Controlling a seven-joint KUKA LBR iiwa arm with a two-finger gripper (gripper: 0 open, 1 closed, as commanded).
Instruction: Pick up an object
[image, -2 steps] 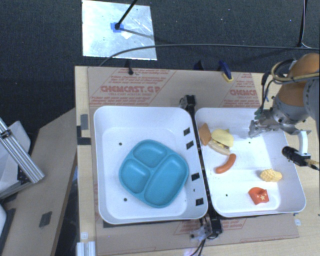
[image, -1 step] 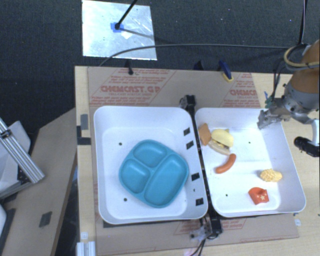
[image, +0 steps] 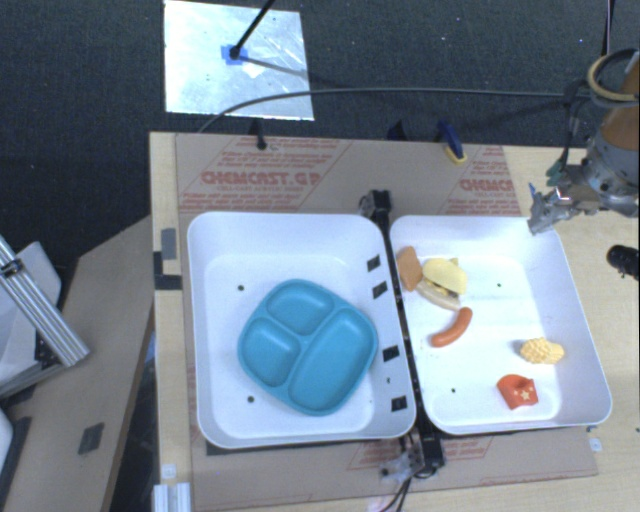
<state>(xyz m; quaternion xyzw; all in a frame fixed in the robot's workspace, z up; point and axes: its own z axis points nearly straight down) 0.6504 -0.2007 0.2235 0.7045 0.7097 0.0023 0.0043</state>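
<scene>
The right bin (image: 575, 300) holds several toy foods: a yellow and tan sandwich-like piece (image: 441, 279) beside an orange-brown piece (image: 408, 268) at its upper left, a red sausage (image: 451, 327) in the middle, a yellow corn piece (image: 541, 350) at the right, and a red piece (image: 517, 391) at the lower right. My gripper (image: 547, 211) hangs over the bin's far right corner, well apart from all of them, with nothing seen between its fingers.
The left bin (image: 215, 260) holds a blue three-compartment plate (image: 307, 345). A black clip strip (image: 385, 300) runs between the bins. A cable and a foil sheet (image: 237, 60) lie beyond the bench's far edge.
</scene>
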